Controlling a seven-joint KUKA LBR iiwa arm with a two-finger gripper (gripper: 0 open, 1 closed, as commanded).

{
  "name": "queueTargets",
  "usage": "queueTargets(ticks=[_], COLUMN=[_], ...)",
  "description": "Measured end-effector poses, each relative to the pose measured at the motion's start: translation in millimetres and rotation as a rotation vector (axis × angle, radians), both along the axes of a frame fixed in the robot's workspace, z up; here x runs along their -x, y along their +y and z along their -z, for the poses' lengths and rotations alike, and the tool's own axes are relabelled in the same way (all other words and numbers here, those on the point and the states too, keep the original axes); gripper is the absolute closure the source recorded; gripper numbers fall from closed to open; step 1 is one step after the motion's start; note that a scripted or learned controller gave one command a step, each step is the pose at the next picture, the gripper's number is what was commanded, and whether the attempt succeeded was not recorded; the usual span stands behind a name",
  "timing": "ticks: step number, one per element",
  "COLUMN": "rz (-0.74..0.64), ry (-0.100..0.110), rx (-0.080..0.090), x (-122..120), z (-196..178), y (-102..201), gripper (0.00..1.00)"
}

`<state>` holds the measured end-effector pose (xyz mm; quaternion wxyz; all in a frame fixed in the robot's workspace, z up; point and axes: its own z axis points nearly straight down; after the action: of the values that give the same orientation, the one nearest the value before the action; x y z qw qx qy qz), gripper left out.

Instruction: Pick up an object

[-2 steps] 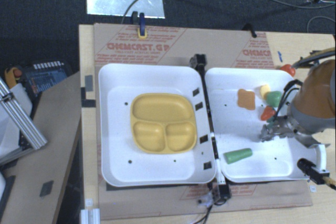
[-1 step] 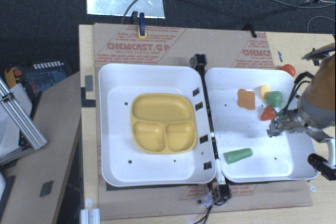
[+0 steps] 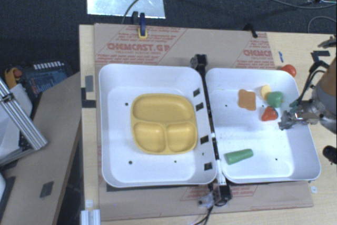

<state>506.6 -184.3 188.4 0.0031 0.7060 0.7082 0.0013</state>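
The right bin (image 3: 263,171) holds an orange block (image 3: 246,99), a small yellow piece (image 3: 266,91), a round green piece (image 3: 274,97), a red piece (image 3: 269,114) and a green cylinder (image 3: 238,155) lying near the front. My gripper (image 3: 288,119) hangs low over the bin's right side, just right of the red piece and apart from it. Nothing shows in its grasp.
The left bin (image 3: 113,113) carries a yellow divided plate (image 3: 162,123). A red-orange ball (image 3: 288,69) sits by the right bin's far right corner. The grey arm (image 3: 322,108) comes in over the right bin's right rim. Cables run across the floor behind the bench.
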Motion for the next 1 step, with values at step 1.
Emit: queueTargets(ticks=[1], rz=[-0.002], ry=[-0.002], rx=[0.000], x=[-11.1], z=[-58.9], y=[1.5], gripper=[1.00])
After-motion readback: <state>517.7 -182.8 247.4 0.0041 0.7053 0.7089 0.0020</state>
